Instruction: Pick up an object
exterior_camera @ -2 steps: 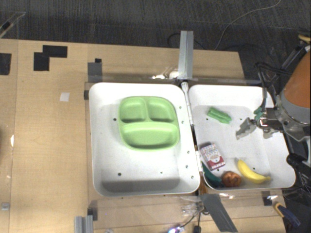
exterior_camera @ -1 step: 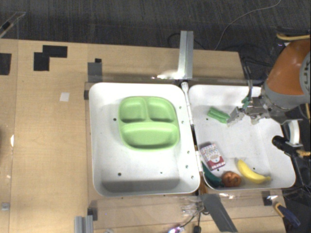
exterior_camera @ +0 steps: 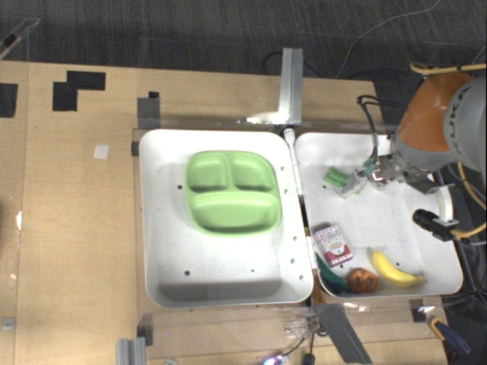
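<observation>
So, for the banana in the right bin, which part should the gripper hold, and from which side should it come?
Probably the thick middle of the banana, from straight above, fingers closing across its narrow width. It lies flat on the right bin floor with its long sides clear.

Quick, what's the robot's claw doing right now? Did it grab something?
Gripper: low in the right bin, right beside the small green object. Whether it is open, shut or holding it cannot be told.
</observation>
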Controlling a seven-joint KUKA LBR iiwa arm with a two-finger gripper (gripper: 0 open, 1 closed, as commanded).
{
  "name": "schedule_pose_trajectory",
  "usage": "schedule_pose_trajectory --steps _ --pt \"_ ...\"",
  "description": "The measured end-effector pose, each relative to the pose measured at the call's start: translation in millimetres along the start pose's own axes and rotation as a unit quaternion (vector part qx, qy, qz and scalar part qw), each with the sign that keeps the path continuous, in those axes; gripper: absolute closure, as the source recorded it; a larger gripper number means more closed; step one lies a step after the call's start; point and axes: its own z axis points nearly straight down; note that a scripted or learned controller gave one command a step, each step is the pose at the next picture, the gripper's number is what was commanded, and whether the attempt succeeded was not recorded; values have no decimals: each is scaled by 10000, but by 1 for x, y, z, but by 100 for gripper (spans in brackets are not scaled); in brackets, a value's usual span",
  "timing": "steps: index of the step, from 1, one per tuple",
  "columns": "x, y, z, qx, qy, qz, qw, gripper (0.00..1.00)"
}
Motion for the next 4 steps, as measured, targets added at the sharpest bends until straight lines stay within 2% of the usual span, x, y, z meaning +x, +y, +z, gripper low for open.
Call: schedule_pose_trajectory --steps 1,2,3,4 --pt "33 33 1 2 11 3 10000 0" --pt "73 72 -97 19 16 -1147 9934 0" --pt "2 51 -19 22 10 -828 9966 0" --pt "40 26 0 0 5 -601 9982 0"
